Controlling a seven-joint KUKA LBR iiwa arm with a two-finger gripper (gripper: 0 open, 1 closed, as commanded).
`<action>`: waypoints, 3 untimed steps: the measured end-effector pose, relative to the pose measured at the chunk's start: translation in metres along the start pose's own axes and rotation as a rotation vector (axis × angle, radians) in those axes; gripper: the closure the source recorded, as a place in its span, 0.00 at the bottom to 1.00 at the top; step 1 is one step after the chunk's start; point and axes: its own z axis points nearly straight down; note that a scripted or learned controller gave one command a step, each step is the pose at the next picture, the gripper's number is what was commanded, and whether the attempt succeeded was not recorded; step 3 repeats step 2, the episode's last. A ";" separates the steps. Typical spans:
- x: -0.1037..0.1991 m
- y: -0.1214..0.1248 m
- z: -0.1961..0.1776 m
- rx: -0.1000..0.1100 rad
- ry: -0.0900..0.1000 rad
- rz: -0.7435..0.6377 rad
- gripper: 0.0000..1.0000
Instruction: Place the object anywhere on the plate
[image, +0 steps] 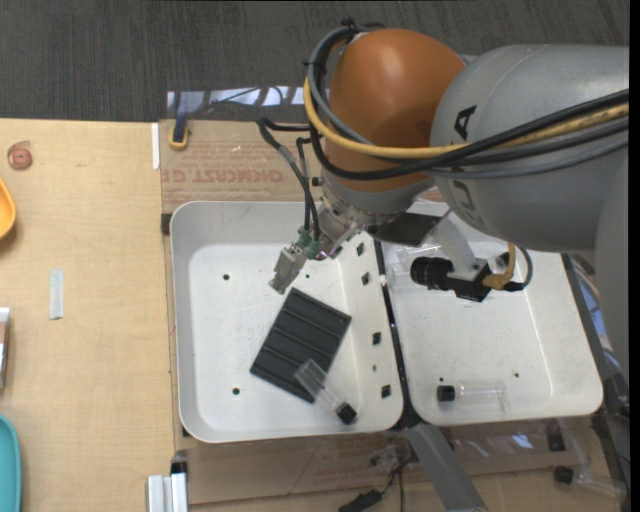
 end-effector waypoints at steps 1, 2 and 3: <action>0.001 0.072 0.114 0.002 0.001 0.095 0.00; -0.039 0.094 0.186 0.002 -0.001 0.436 0.00; -0.039 0.094 0.186 0.002 -0.001 0.436 0.00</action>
